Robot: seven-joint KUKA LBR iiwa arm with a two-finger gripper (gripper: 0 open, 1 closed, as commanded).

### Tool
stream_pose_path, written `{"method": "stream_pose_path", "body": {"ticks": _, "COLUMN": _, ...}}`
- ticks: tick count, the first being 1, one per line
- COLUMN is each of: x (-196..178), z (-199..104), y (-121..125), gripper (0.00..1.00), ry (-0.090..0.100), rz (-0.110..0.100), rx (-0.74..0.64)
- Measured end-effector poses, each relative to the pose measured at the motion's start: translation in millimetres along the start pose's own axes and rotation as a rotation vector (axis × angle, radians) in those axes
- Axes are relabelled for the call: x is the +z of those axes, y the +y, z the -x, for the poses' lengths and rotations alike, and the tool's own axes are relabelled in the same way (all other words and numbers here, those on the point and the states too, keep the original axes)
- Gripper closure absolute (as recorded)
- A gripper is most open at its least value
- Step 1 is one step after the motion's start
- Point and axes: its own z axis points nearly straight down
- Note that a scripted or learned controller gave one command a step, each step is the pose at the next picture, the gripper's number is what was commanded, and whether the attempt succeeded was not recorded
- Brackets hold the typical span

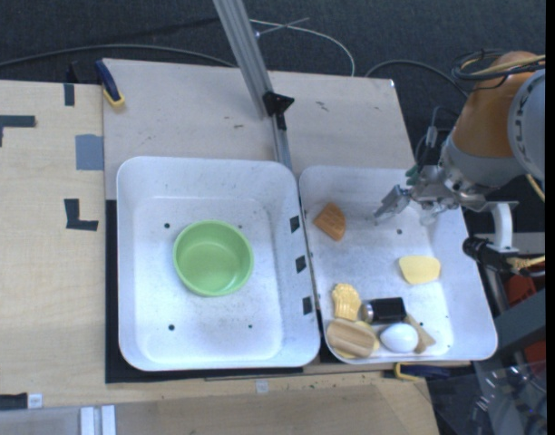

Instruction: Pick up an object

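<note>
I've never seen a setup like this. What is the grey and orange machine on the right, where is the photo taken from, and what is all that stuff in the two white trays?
That is a robot arm, photographed by one fixed camera above the bench, looking down at a slant. Its tool, a two-finger pincer, hovers over the right bin and holds nothing; its job is picking up an object. The left bin holds a green bowl. The right bin holds an orange-brown chunk, a yellow piece, and, clustered at its near edge, a yellow ridged item, a small black object, a white egg-like thing and a tan round piece.
</note>
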Motion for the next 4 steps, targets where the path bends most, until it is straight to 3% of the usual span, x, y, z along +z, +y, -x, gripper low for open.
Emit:
{"method": "stream_pose_path", "body": {"ticks": 2, "x": 87, "z": -4, "y": 0, "gripper": 0.00, "ry": -0.002, "rz": 0.005, "rx": 0.000}}
{"method": "stream_pose_path", "body": {"ticks": 3, "x": 75, "z": -4, "y": 1, "gripper": 1.00, "ry": -0.001, "rz": 0.004, "rx": -0.001}}
{"method": "stream_pose_path", "body": {"ticks": 4, "x": 13, "z": -4, "y": -4, "gripper": 1.00, "ry": -0.002, "rz": 0.012, "rx": 0.001}}
